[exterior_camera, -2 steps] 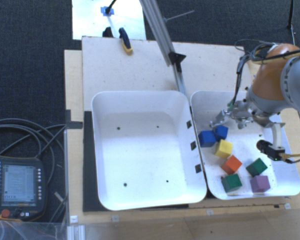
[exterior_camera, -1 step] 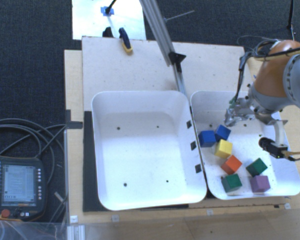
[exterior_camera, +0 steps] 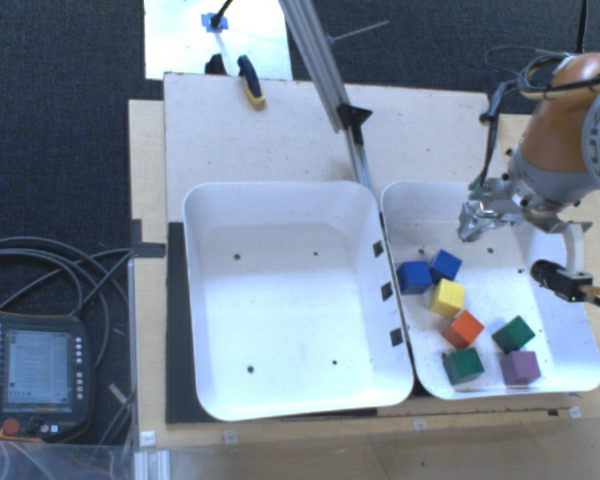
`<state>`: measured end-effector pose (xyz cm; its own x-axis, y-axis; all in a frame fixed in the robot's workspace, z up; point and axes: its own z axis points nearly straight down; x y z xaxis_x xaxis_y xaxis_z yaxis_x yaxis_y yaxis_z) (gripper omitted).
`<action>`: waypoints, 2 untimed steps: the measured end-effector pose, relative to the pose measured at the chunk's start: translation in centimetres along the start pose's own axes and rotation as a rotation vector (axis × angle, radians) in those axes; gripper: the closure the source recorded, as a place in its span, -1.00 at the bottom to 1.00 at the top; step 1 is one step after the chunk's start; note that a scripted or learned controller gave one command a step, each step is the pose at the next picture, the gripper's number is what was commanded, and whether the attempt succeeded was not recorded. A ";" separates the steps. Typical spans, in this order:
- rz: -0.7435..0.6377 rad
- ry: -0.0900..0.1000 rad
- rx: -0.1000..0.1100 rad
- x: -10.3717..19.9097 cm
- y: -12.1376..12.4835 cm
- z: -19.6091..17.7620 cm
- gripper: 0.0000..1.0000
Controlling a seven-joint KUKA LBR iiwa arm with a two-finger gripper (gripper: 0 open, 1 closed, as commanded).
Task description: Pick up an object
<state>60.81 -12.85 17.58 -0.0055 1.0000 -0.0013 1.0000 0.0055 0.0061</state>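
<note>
The cubes sat clustered in the right bin (exterior_camera: 570, 363): two blue cubes (exterior_camera: 414, 276) touching near its middle, a yellow cube (exterior_camera: 447, 297) and an orange cube (exterior_camera: 464, 329) just below them, two green cubes (exterior_camera: 463, 366) and a purple cube (exterior_camera: 520, 367) toward the near rim. I had bare white floor above the cluster and along the far wall. My gripper (exterior_camera: 472, 224) hung over that bare patch, above the blue pair, holding nothing; I could not tell how its metal tip was set, it was too small and blurred. The left bin (exterior_camera: 195, 268) lay beside it, smooth, round-cornered plastic on a pale board (exterior_camera: 280, 133).
</note>
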 end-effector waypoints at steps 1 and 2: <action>0.000 0.000 -0.002 0.0 0.2 -5.4 1.00; -0.002 0.003 0.007 4.4 -2.4 -4.9 1.00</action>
<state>58.36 -8.49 22.43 -0.0079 1.0000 0.0013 1.0000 0.0079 -0.0006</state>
